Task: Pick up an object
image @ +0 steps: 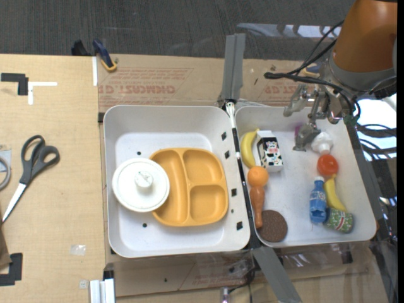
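My gripper (309, 128) hangs over the back of the right bin (297, 191), under the orange wrist band. Just beside it, to the lower right, lies a small white object (322, 144). In front of that are a red-orange ball (327, 165), a blue bottle (317, 202), a small yellow banana (335, 196) and a green and red can (341, 221). On the bin's left side are a banana (249, 148), a white patterned box (270, 152), an orange ball (257, 176) above an orange stick (259, 207), and a brown disc (273, 226).
The left bin (120, 128) holds a yellow divided plate (192, 188) and a white round lid (141, 183). Scissors (30, 163) lie on the bench at the far left. A blue clip (104, 54) sits at the back, and cables trail from the arm at the right.
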Motion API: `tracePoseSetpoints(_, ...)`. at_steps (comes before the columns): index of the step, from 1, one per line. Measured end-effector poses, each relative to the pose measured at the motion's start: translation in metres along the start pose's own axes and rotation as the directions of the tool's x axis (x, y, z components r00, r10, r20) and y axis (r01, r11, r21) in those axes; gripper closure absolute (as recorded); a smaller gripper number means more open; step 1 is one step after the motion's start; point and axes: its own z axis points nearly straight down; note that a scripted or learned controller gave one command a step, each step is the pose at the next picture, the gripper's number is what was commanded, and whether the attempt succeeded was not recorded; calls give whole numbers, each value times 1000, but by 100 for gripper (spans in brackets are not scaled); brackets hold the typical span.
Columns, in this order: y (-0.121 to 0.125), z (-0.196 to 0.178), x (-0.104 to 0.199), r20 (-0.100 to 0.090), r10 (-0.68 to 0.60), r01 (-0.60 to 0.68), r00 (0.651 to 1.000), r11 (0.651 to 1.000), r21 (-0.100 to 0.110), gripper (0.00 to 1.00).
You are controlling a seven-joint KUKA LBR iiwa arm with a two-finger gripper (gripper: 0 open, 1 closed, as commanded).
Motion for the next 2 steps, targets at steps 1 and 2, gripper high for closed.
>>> tracePoseSetpoints(1,10,119,-3,21,-96,96,995,995,4,0)
tracePoseSetpoints(2,-81,82,-23,6,-163,163,987,987,3,0)
